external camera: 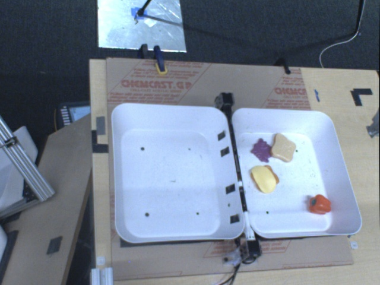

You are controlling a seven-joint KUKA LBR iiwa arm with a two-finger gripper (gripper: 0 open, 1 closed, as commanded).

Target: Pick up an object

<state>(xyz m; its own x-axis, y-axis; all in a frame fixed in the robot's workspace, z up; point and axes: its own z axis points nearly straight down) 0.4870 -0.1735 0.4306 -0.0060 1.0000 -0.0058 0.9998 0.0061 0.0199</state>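
Observation:
Four small objects lie in the right bin (332,129). A purple lump (260,150) sits toward the bin's back left, touching a tan, toast-like piece (284,148) on its right. In front of these two lies a yellow rounded object (264,179). A red-orange pepper-like object (319,204) rests alone near the front right corner. A grey sliver of the arm (373,124) pokes in at the right edge, beyond the right bin's rim and well apart from every object.
The left bin (119,159) stands beside the right one, with a black hinged divider (233,159) between them. Both rest on a cardboard sheet (178,82) on the bench. A shiny metal plate (141,15) lies on the dark floor behind.

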